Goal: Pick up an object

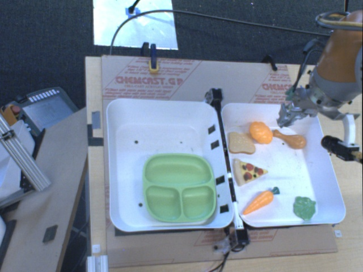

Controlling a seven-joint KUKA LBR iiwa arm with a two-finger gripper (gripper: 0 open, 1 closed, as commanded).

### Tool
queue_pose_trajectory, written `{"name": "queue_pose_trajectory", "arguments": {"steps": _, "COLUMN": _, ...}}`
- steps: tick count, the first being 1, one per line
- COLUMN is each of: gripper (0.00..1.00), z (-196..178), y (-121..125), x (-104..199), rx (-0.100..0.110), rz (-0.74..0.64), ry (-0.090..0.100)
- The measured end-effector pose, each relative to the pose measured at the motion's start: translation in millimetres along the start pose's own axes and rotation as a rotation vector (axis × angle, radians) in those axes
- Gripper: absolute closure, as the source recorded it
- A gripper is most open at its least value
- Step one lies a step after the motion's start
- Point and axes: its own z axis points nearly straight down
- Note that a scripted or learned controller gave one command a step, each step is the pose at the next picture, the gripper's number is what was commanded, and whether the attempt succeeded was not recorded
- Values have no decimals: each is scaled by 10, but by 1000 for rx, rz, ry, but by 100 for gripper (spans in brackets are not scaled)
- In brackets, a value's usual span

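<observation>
The right bin (323, 177) holds several toy foods: an orange chicken drumstick (272, 134), a bread slice (241, 143), a pizza slice (248, 171), a carrot (260, 202) and a green broccoli piece (304, 207). My gripper (287, 118) hangs over the far part of that bin, just above the thin end of the drumstick. I see nothing held in it.
The left bin (127, 123) carries a green three-compartment plate (179, 187). A black divider with clips (222, 152) runs between the bins. The arm's orange band (340, 47) rises at the upper right. A black part (339, 147) juts over the right bin's right rim.
</observation>
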Motion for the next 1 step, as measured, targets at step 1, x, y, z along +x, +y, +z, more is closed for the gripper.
{"name": "queue_pose_trajectory", "arguments": {"steps": 1, "gripper": 100, "z": 72, "y": 18, "x": 609, "rx": 2, "rz": 1, "ry": 0}}
